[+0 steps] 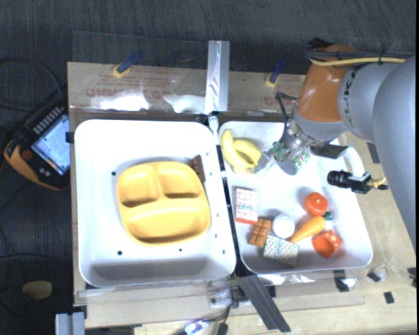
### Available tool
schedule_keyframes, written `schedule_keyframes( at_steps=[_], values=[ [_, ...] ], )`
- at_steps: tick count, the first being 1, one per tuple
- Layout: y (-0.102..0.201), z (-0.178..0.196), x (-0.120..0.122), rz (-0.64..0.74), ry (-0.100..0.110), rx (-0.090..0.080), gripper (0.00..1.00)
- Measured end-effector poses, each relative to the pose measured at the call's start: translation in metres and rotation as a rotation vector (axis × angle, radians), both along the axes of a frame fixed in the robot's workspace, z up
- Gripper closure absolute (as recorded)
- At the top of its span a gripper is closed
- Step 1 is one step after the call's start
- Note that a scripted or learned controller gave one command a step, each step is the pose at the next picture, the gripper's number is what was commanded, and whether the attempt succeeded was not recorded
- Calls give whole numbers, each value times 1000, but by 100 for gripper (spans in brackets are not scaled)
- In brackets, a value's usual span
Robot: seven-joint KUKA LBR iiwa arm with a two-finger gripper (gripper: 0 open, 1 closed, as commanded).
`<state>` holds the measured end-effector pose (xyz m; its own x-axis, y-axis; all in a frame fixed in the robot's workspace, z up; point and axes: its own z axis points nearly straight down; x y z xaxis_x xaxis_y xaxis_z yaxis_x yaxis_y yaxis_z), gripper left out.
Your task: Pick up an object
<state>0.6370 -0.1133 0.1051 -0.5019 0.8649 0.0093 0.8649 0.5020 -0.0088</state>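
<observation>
My gripper (288, 153) hangs low over the far part of the right bin (359, 218), just right of a yellow banana (239, 152). A small green-and-white thing (298, 161) sits right at its tip; whether it is held cannot be told. Nearer the front lie a red-and-white card (245, 204), a brown waffle-like block (260, 232), a white round piece (283, 225), a patterned block (280, 248), an orange carrot (308, 228) and two red-orange round fruits (316, 202) (326, 243).
The left bin (98, 152) holds a yellow divided tray (163, 199), with a small brown piece (196, 165) at the tray's far right corner. A raised wall (223, 187) divides the two bins. A handheld controller (45, 149) lies off the bench at the left.
</observation>
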Motion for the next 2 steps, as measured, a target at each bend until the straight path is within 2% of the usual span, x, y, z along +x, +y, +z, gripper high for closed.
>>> schedule_keyframes(
  at_steps=[1,2],
  values=[
    [0,0,0,0,0,0,0],
    [0,-13,35,-314,-19,-4,0]
  ],
)
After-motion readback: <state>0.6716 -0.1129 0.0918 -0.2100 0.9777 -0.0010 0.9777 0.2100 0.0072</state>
